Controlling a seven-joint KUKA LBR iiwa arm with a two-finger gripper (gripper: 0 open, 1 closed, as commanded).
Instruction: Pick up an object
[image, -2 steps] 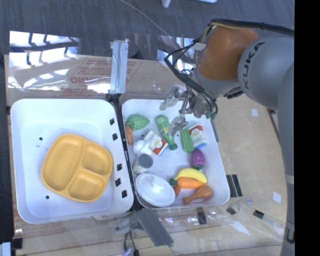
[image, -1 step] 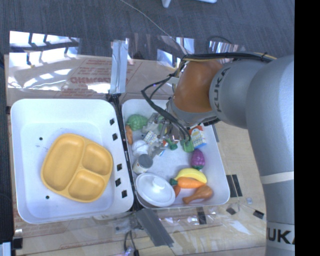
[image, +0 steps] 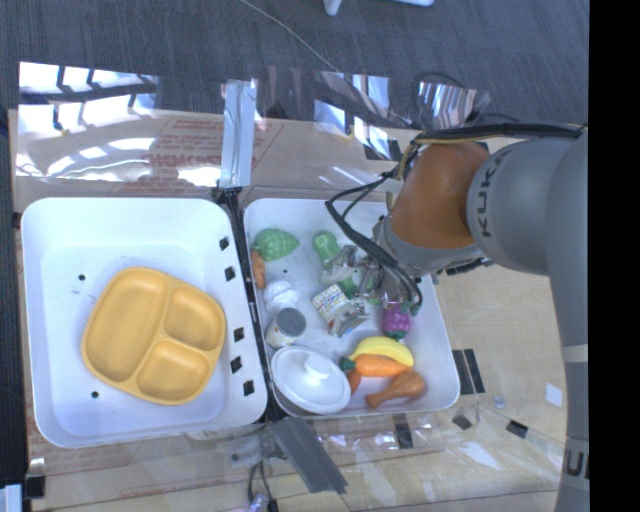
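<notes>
So the arm (image: 520, 200) comes in from the right and the gripper (image: 372, 283) is down inside the right bin (image: 440, 350), roughly mid-bin, a bit toward its right wall. Honestly can't tell if the fingers are apart or together, too much metal and cable clutter there.

Just beside the gripper, on its left, is a small patterned packet (image: 330, 301), sitting tilted with its long axis on a diagonal. Can't tell if the gripper is touching it. Purple grapes (image: 397, 320) sit just below the gripper near the right wall.

Toward the bin's near edge: a banana (image: 383, 349) lying roughly left-right, a carrot (image: 378, 366) right under it, also left-right with its tip pointing right, and a drumstick (image: 395, 388) angled toward the corner. A white bowl (image: 311, 379) fills the near-left corner. Green lettuce (image: 275, 243) and a green pepper (image: 325, 245) sit by the far edge.

Left bin (image: 60, 240) holds a yellow divided tray (image: 153, 334), about centred.
</notes>
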